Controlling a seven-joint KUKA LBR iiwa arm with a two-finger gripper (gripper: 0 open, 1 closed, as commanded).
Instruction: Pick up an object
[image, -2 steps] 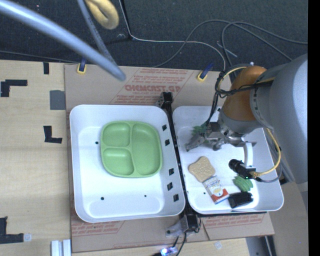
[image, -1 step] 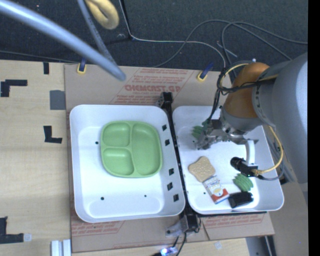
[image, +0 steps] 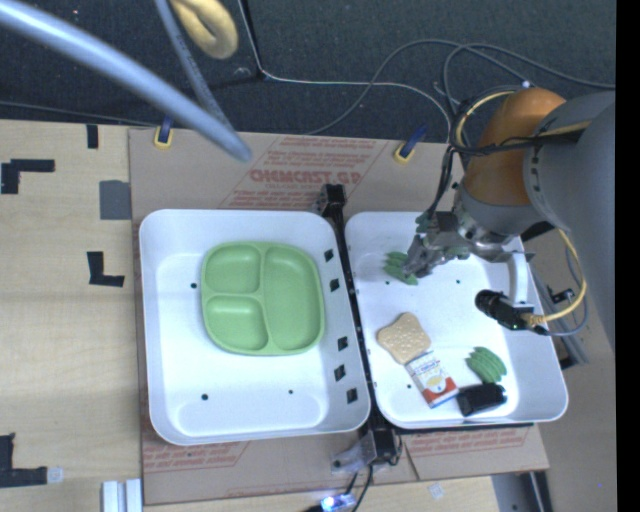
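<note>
Currently the hand (image: 418, 262) is lowered into the right bin (image: 372, 310), at a green object (image: 397, 266) near its far left side; whether the object is clamped cannot be told. A divided green plate (image: 264, 298) is seen in the left bin (image: 160, 330).

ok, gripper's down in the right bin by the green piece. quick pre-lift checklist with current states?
1. Gripper over the target: ok, it sits at the small green object near the right bin's upper left.
2. Green object between the fingers: cannot tell, the gripper body hides the contact.
3. Neighbours out of the way: ok, the toast piece, the red and white packet, the green toy and the black object lie apart, lower in the bin.
4. Distance from the divider wall: ok, the green object lies apart from it.
5. Drop spot: ok, the green divided plate lies flat in the left bin.
</note>
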